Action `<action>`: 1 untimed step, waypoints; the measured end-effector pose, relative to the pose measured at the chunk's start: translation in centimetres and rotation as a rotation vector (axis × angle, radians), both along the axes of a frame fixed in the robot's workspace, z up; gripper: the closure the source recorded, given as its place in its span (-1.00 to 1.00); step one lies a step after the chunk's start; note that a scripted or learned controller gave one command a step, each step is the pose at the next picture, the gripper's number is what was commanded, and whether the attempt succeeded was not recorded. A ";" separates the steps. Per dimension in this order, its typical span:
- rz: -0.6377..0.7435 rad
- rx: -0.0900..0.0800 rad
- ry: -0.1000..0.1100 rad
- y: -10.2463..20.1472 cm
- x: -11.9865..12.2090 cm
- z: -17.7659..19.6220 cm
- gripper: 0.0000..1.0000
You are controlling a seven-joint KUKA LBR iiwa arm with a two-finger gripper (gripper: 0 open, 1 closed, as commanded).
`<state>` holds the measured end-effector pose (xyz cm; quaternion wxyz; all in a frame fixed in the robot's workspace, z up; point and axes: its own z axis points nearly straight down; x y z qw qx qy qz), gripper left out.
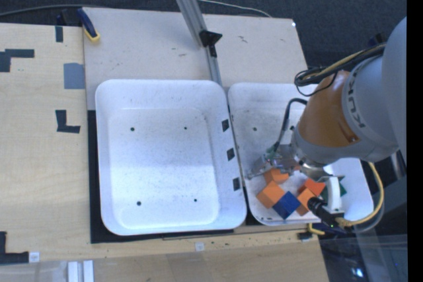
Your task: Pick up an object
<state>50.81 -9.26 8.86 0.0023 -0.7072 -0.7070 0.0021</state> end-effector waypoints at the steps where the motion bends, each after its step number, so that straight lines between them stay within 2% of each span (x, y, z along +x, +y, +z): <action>1: 0.002 0.001 -0.002 0.1 0.1 1.2 1.00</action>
